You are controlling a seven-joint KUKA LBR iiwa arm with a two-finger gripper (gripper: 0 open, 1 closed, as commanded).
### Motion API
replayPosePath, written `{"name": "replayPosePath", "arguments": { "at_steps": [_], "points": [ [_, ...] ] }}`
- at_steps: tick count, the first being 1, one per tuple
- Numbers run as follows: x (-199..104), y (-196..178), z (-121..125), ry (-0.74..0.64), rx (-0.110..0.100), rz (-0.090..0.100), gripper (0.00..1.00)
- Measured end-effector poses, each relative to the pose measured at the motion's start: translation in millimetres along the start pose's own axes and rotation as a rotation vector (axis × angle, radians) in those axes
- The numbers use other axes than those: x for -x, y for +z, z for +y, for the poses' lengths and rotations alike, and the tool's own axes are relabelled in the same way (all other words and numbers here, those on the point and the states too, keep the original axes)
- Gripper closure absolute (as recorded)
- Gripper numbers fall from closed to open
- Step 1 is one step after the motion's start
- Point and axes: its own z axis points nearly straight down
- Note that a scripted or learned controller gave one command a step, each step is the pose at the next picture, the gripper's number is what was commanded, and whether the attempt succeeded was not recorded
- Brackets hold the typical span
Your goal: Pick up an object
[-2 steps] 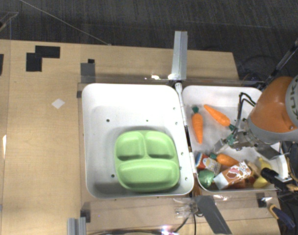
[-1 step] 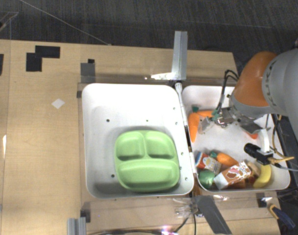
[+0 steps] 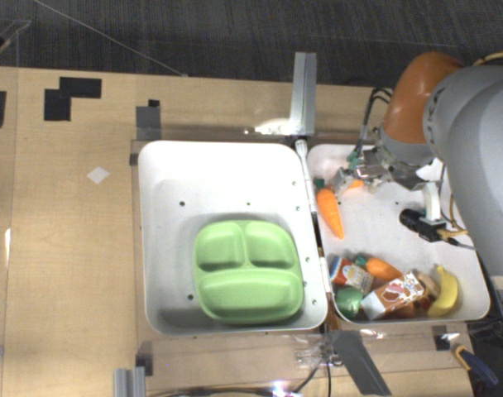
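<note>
An orange carrot (image 3: 329,212) with a green top lies against the left wall of the right bin (image 3: 376,222). My gripper (image 3: 352,178) sits low in that bin's far left part, just right of and beyond the carrot's top, with a small orange bit right beside it. Along the near wall lie a yellow banana (image 3: 445,291), an orange juice carton (image 3: 395,294), a green round object (image 3: 347,302), a small printed packet (image 3: 352,272) and an orange piece (image 3: 382,267).
A green divided plate (image 3: 247,270) lies in the near half of the left bin (image 3: 202,180). A metal post (image 3: 304,93) stands behind the divider between the bins. The grey arm with its orange band (image 3: 417,89) covers the right bin's far right corner.
</note>
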Motion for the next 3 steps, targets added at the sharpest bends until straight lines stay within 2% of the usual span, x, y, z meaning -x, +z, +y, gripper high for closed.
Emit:
{"name": "replayPosePath", "arguments": {
  "at_steps": [1,2,3],
  "points": [
    [-1,-14,3,-0.010,0.008,-0.003,1.00],
    [-45,-97,-14,0.113,0.008,0.000,1.00],
    [-49,-159,-19,-0.234,0.010,-0.002,1.00]
  ]
}}
